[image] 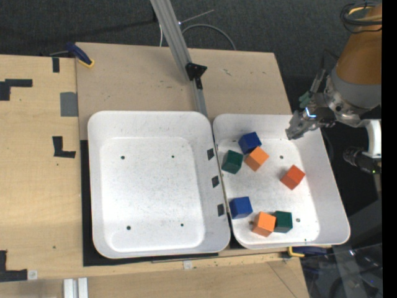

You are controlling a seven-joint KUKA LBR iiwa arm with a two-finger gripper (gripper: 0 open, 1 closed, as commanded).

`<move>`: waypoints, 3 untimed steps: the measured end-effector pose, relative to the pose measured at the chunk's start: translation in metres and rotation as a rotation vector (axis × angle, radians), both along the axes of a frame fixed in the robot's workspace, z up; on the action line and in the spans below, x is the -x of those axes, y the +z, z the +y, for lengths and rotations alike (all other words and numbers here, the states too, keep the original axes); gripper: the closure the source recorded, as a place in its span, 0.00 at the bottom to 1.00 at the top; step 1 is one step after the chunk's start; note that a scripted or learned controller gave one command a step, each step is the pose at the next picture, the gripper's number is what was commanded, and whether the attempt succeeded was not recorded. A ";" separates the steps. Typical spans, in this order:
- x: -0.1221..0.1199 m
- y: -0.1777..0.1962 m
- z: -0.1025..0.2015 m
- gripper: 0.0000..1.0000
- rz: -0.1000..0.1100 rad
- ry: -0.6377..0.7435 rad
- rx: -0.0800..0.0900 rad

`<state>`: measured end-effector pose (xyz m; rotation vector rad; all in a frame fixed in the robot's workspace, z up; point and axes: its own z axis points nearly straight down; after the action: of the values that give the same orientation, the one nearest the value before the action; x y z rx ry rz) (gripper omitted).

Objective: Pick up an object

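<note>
**Pincer poised over the right bin's far right corner**

Pincer (296, 129) is seen at the upper right corner of the right bin, its dark tip just over the rim; whether it is open or closed cannot be told, and no block is seen in it.

The wooden bench (124, 73) is spread across most of the view, with dark tape marks on its left part. Two shallow white bins are set on it side by side, their inner rims touching. The left bin (99, 129) is the wider one, and small dark dots are scattered on its floor. The right bin (332, 219) is where all seven blocks are kept.

The grey arm (356, 73) is entered from the right, with its orange band above the wrist. A slanted metal rail (170, 23) is laid from the top edge down to the gap between the bins.

Three blocks are clustered near the right bin's upper left: a blue block (249, 141), an orange block (257, 159) touching it below, and a green block (232, 161) just beside that. A red-orange block (293, 177) is set apart toward the right. Near the lower edge, a second blue block (240, 207) is placed beside a second orange block (265, 223), which is pressed against a second green block (283, 221).
</note>
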<state>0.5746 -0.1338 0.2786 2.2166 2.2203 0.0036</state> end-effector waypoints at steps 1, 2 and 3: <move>0.014 -0.016 0.051 1.00 0.007 0.003 -0.003; 0.014 -0.031 0.100 1.00 0.008 0.004 -0.002; 0.021 -0.026 0.153 1.00 0.006 0.006 -0.003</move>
<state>0.5539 0.0190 0.2530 2.2148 2.2316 0.0003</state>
